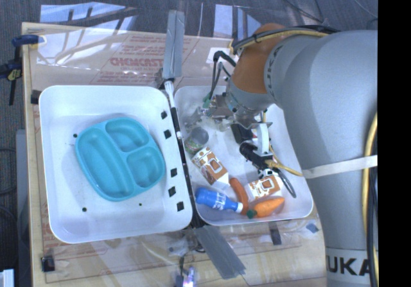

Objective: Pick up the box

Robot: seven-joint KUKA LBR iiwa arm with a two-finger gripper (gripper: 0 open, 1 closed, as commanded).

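Note:
Two small brown-and-white boxes lie in the right bin (297,170). One box (210,165) is near the bin's left wall at mid-depth. The other box (265,185) is toward the front right, just above an orange carrot (268,207). My gripper (217,110) hangs over the back of the right bin, beyond both boxes and clear of them. Nothing shows in its grasp. The grey arm with its orange band (253,67) covers the bin's right side.
A blue bottle (216,200) and a red-orange sausage-shaped piece (238,191) lie at the right bin's front. A greyish cup (196,135) sits near the first box. The left bin (58,112) holds a blue divided plate (120,157).

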